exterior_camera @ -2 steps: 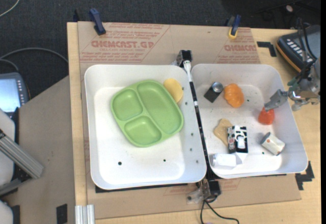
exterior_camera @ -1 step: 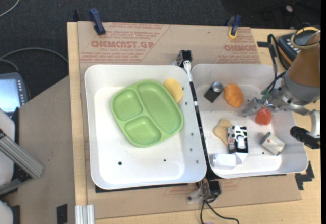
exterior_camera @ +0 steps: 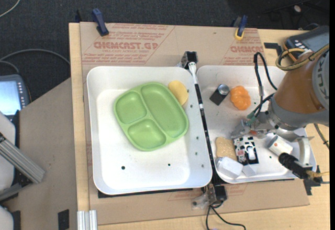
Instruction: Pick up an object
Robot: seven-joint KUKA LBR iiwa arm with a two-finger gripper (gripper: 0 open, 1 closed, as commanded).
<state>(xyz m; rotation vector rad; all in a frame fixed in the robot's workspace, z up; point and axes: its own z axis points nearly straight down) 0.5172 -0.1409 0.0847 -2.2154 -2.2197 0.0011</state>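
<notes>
Green divided tray (exterior_camera: 152,115): smooth plastic, catching slight sheen. White bins (exterior_camera: 104,161): glossy plastic. Bench board (exterior_camera: 157,41): matt, paper-faced.

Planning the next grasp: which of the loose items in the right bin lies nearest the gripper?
The tan block, just left of the gripper near the bin's front. The orange ball and the dark piece lie farther back.

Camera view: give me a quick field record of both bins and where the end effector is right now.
left bin: holds a green divided plate, with a yellow object touching its upper right edge
right bin: orange ball, small dark object with a silver cap, tan sponge, white object
end effector: low in the right bin's near half, beside the tan sponge
grasp: cannot tell
arm: over the right bin's right side
</notes>
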